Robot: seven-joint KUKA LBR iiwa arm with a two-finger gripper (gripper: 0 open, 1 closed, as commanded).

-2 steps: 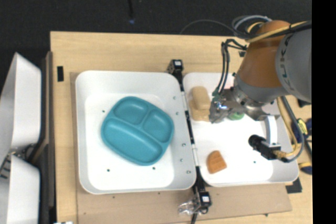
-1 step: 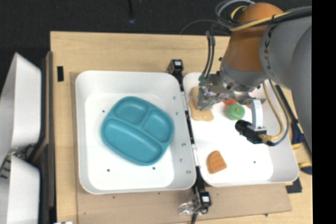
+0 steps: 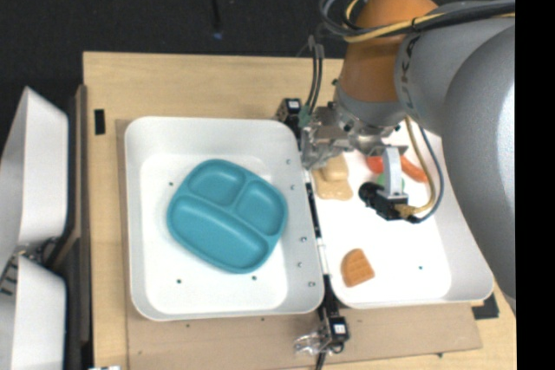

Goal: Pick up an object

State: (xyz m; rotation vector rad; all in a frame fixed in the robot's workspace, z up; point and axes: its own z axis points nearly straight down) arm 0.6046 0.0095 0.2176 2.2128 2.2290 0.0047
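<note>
Nearest: 1 orange wedge, 1 beige piece, 1 red-orange item in right bin; 1 teal tray in left bin. Gripper state: cannot tell. Wooden bench, dark floor.

One fixed camera looks down at a slant from above the bench, covering both white bins.
</note>
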